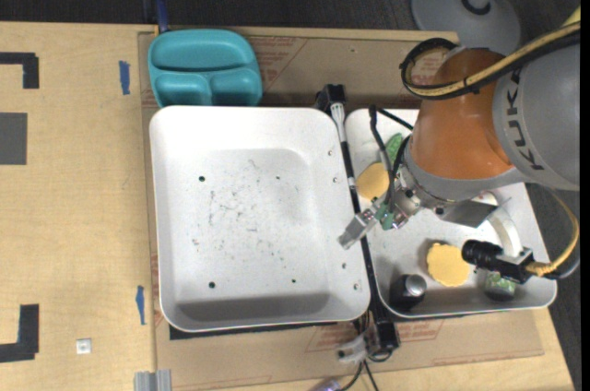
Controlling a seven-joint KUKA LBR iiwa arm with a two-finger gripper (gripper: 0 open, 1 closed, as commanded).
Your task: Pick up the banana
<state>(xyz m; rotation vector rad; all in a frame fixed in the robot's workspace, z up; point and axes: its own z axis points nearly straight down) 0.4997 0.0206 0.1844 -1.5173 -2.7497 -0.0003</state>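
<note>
Here, from the camera above, the banana (372, 182) looks like a pale yellow, rounded piece in the right bin (544, 288), close to the rim shared with the left bin (184, 195). My gripper (355, 231) is just below it; open or closed, I cannot tell. On my grey arm (544, 126) I read the letters "KUK". Another yellow round piece (446, 264) lies nearer the front.

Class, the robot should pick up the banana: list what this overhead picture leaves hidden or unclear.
- Right bin: its middle, hidden under the arm.
- Yellow thing by the divider: partly covered by the arm; shape unclear.
- Green thing: mostly hidden behind cables.
- Gripper: blurred, grip unreadable.
</note>
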